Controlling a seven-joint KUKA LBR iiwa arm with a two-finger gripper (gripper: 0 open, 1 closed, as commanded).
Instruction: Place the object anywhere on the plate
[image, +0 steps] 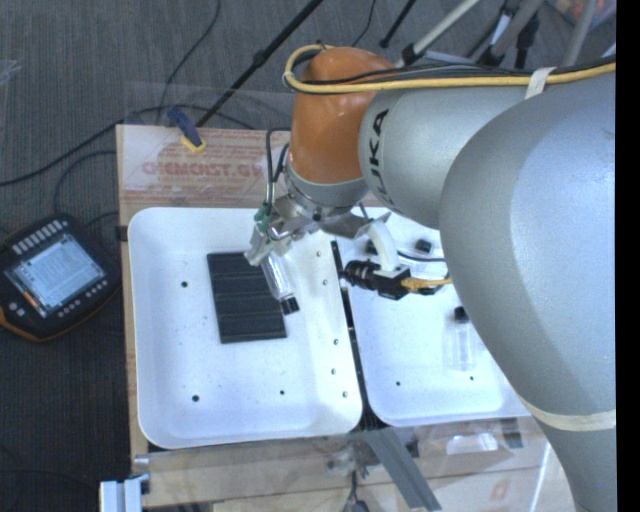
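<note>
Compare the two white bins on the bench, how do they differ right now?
The left bin lies in full view, while the arm covers much of the right bin. The left bin holds a dark ribbed rectangular plate, with the gripper at its edge; the right bin holds small clear and dark items. Both are shallow, white and side by side.

Plate (245, 297) in left bin (170, 400)

We see dark grey carpet (80, 90) crossed by black cables (205, 45), with a handheld control pendant (52, 275) lying left of the wooden bench (195, 165).
</note>
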